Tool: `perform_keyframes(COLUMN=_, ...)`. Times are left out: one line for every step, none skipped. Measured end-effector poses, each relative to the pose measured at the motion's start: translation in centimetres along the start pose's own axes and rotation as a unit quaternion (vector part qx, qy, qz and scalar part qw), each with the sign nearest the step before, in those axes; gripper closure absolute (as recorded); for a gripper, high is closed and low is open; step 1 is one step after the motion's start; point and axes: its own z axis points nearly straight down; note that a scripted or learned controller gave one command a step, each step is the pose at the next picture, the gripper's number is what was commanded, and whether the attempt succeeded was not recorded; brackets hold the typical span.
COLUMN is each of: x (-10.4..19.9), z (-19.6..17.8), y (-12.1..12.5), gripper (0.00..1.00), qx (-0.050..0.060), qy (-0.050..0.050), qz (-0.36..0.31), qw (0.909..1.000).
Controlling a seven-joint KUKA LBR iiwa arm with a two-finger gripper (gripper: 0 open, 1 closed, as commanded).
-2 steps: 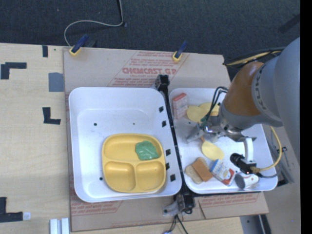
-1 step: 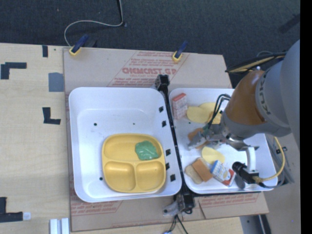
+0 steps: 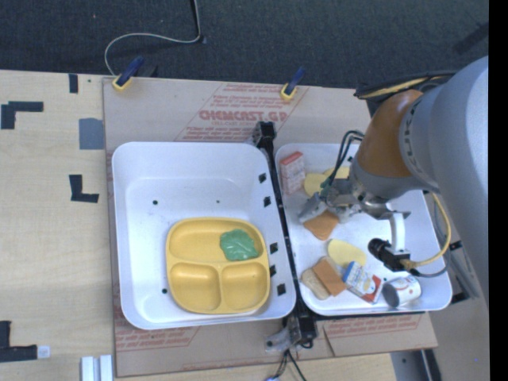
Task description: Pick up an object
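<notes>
**Two bins, one arm low over the cluttered right one**

Two shallow white bins sit side by side on a cardboard sheet at the centre of the frame. The left bin (image 3: 135, 181) holds a yellow divided tray (image 3: 198, 280) in its lower half, with a green object (image 3: 239, 244) lying in the tray's upper right compartment.

The right bin (image 3: 421, 296) carries the loose items. A small red-and-white carton (image 3: 293, 169) lies at its upper left, near the divider. A yellow piece (image 3: 316, 182) sits just right of the carton. An orange-brown block (image 3: 321, 226) lies near the bin's middle. Toward the lower edge are a pale yellow disc (image 3: 346, 252), a tan block (image 3: 324, 277), a red, white and blue packet (image 3: 359, 280) and a white cup (image 3: 402, 290) on its side.

The grey arm (image 3: 444, 141) enters from the right of the frame. Its gripper (image 3: 315, 207) hangs just above the orange-brown block, with grey fingers (image 3: 308, 210) pointing left; whether they are spread or pinching anything cannot be told.
</notes>
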Motion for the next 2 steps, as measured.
perform_keyframes(x=1.31, z=-0.04, y=-1.22, gripper=0.0, qx=-0.002, qy=-0.001, qz=0.0, qw=1.0)
perform_keyframes(x=1.39, z=-1.03, y=-1.22, gripper=1.0, qx=-0.001, qy=0.0, qz=0.0, qw=1.0)
